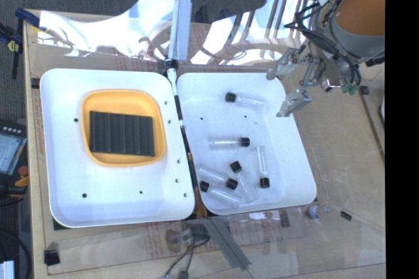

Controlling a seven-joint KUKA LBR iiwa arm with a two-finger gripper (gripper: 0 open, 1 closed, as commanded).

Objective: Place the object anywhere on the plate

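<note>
Wooden bench (340, 160) bears two white bins. Low in the right bin (288, 189), clear vials (230, 141) with black caps lie scattered; one more lies toward its upper edge. At left centre, the yellow plate (121, 103) sits in the left bin (59, 186). At upper right, the gripper (288, 89) hovers released over the right bin's upper right corner, apart from the vials.
</note>
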